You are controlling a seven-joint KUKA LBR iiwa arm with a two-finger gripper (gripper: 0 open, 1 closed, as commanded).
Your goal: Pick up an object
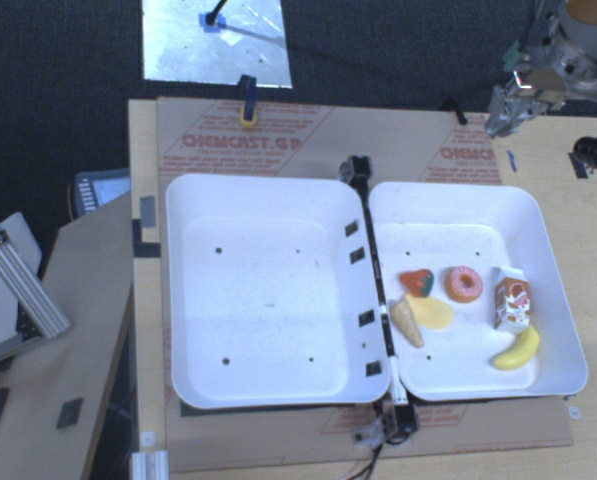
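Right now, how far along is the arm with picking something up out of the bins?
Nothing looks done yet. The gripper hangs above the bench beyond the right bin's far rim, with nothing visibly in it. The doughnut, carton, banana, strawberry and the yellow and tan pieces lie in that bin. Left: reaching in, grasping one, lifting.

One fixed camera looks down at a slant from above, taking in both white bins [278,193] whole.

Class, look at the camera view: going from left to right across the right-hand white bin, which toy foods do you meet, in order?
Red strawberry-like toy with a green top → pink ring doughnut → small red-and-white carton. The cone, yellow disc and banana overlap these in position, so I leave them out.
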